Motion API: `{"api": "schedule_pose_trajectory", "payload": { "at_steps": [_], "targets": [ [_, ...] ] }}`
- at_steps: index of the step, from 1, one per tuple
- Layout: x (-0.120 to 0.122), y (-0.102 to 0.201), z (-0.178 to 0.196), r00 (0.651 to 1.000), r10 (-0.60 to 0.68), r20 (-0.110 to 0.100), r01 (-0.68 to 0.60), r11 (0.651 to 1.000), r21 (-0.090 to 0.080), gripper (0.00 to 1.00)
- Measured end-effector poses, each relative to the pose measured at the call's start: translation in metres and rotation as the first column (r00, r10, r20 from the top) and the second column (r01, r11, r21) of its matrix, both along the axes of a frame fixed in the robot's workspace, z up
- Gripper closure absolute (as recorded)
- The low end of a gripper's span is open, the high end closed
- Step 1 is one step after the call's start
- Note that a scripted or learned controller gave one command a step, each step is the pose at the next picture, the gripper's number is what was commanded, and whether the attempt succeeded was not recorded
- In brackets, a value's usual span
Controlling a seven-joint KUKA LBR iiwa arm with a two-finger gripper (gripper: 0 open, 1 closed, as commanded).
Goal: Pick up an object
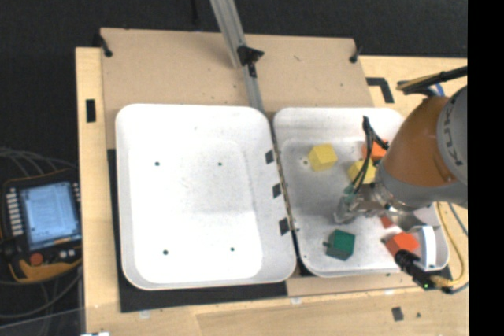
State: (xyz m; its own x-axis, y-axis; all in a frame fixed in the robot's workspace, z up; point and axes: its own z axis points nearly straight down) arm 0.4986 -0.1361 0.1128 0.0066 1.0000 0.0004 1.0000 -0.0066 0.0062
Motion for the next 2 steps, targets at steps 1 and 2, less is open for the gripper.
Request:
{"api": "schedule_pose_trajectory", "payload": {
  "at_steps": [1,2],
  "targets": [
    [-0.003,-0.001,0.063,1.000,0.009,0.001,-0.009,1.000,-0.002,1.00],
    [-0.008,0.005,0.114,1.000,0.011,0.002,-0.011,1.000,-0.002,1.00]
  ]
}}
